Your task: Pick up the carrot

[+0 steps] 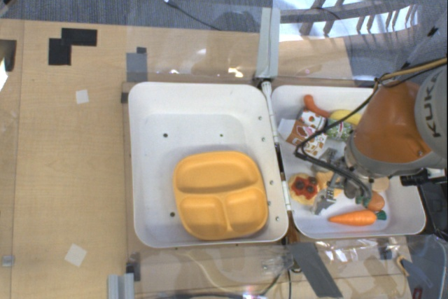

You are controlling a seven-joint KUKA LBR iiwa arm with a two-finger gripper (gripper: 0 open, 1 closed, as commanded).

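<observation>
Carrot lies flat near the front wall of the right bin, orange body pointing left and its small green top at the right end, with bare white floor around most of it. The gripper hangs low over the same bin, just up and to the left of the carrot, its dark metal parts reaching down from the arm and its orange band. Whether the fingers are spread or closed cannot be told; they blur into the clutter beneath them. Nothing shows between them, and the carrot rests on the bin floor, so the pick is not yet done. Around the gripper sit other toys: a yellow piece with a red tomato print, a small printed box, a sausage-like orange piece at the back, something yellow beside it, and a brownish round thing touching or nearly touching the carrot's upper right. The left bin holds a yellow divided tray. What is left, by my reckoning, is nearly all of it: shift toward the front of the bin, settle over the carrot's middle, close and lift. The round neighbour could get in the way.
</observation>
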